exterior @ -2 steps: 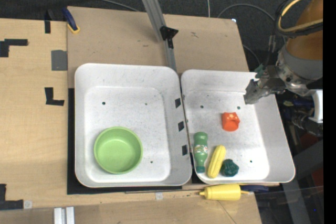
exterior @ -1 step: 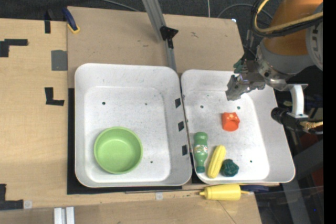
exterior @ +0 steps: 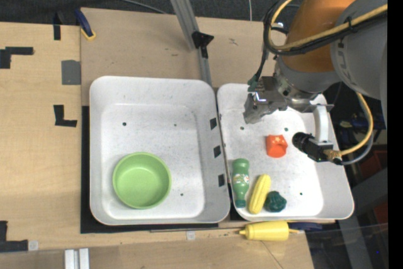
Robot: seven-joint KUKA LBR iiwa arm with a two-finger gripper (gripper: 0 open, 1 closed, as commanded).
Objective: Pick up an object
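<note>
Over the right-hand bin (exterior: 327,198), the pincer (exterior: 255,111), its grip state impossible to tell, hovers up-left of the nearest object, an orange block (exterior: 276,146).

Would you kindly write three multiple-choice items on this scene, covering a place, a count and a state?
1. Where is the green bowl?
A. left bin, near corner
B. right bin
C. on the bench

2. How many objects lie in the right bin?
A. two
B. four
C. six

3. How does the orange block stand to the gripper?
A. between its fingers
B. lying apart in the bin
C. lifted above the bin

Answers: 1 A, it sits in the left bin; 2 B, block, bottle, yellow piece, dark green piece; 3 B, bare floor separates them.
</note>
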